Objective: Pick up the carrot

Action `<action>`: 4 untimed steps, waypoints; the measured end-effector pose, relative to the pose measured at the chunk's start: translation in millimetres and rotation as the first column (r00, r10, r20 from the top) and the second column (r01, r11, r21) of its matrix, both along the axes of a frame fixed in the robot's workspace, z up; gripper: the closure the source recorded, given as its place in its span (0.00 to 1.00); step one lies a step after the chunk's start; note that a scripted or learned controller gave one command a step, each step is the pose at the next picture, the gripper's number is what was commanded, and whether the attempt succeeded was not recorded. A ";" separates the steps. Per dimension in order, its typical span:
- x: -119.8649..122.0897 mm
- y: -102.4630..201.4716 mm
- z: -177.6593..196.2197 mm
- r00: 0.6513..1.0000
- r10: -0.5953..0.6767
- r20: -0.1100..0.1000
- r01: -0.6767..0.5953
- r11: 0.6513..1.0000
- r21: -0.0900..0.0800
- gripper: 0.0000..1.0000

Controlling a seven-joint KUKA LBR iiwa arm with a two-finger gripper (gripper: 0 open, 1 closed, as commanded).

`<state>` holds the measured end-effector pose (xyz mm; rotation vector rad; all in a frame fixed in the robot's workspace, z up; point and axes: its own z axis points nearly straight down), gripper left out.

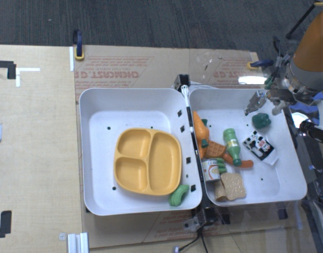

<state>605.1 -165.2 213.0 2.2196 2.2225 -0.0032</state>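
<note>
Carrot first: we see the orange plastic carrot point(199, 126) lying at the left edge of the right white bin point(287, 191), against the divider (a green bottle point(232, 146) and waffle piece point(214, 149) crowd its near side). Our gripper point(265, 101) hovers over the bin's far right corner, fingers spread and empty, beside a dark green toy point(262, 120). Nothing is grasped yet, so we judge approach, descent, closing and lift all remain.
</note>
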 end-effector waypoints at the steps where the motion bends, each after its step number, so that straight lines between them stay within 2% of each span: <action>1: 47.2 54.1 34.6 0.999 -0.041 0.000 0.041 0.999 0.000 0.00; 2: 53.3 142.6 -22.8 0.992 -0.123 -0.004 0.123 0.992 0.000 0.00; 4: 53.6 142.0 -22.2 0.992 -0.123 -0.003 0.123 0.992 0.000 0.00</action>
